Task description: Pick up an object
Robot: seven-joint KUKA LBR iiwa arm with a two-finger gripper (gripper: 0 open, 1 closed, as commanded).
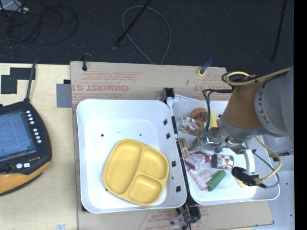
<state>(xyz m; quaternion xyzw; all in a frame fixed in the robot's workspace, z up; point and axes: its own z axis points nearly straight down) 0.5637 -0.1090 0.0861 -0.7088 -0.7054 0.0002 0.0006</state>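
In the right bin point(268, 195) a green cylinder point(216, 180) lies at the front beside red packets point(197, 166) and a small can point(223, 161), above them the gripper point(211, 140) hangs low, its grasp impossible to tell, while a yellow divided plate point(135, 171) sits in the left bin point(96, 119).

The left bin point(96, 123) has lots of open floor around the yellow tray point(135, 171). The right bin point(268, 193) is crowded: packets point(197, 169), a green thing point(217, 179), and the arm point(254, 107) above.
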